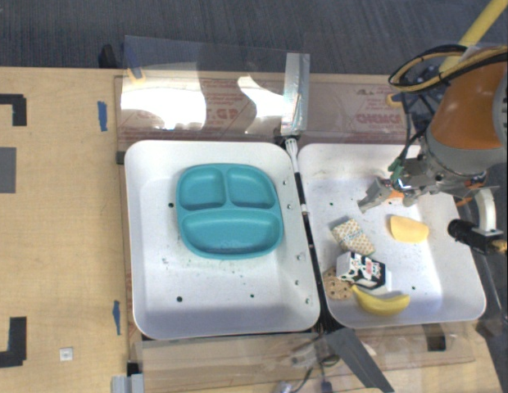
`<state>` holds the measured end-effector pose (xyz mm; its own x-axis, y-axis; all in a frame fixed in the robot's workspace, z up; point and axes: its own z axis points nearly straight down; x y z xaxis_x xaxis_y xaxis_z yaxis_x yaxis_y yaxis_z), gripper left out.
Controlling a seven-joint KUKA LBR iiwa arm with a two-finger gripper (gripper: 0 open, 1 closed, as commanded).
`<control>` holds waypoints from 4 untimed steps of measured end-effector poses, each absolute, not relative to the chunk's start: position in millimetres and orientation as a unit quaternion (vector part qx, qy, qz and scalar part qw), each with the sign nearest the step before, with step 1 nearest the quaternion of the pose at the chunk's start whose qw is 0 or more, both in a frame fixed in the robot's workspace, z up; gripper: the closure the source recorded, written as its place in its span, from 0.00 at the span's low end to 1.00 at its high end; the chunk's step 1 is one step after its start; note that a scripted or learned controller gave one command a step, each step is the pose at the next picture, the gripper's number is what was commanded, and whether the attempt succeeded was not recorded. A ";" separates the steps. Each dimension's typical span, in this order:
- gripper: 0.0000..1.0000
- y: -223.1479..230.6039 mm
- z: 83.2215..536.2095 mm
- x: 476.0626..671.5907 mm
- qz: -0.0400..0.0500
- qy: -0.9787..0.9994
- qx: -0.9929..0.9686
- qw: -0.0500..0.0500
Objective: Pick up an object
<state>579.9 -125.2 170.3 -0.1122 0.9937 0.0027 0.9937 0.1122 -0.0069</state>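
Arm over right bin, nothing gripped.
Gripper [383,191] hovers above the right bin [463,293], fingers spread, released. Yellow wedge [409,229] lies just beside it; banana [382,302], patterned packet [353,236] and black-white item [362,270] nearer front. Teal tray [229,210] in left bin [147,244].

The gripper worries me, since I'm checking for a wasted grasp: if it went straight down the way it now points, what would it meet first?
Probably bare floor of the right bin. The gripper hangs beside the yellow wedge, not over it, though depth is hard to judge.
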 end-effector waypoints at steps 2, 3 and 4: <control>0.00 -106.0 87.7 561.2 -0.002 -0.827 -0.562 -0.002; 0.00 -107.6 87.9 497.5 -0.002 -0.810 -0.587 -0.002; 0.00 -99.3 87.5 574.9 -0.002 -0.759 -0.651 -0.003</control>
<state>574.9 -99.3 87.5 -0.1513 0.9885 -0.0020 0.9885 0.1513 0.0074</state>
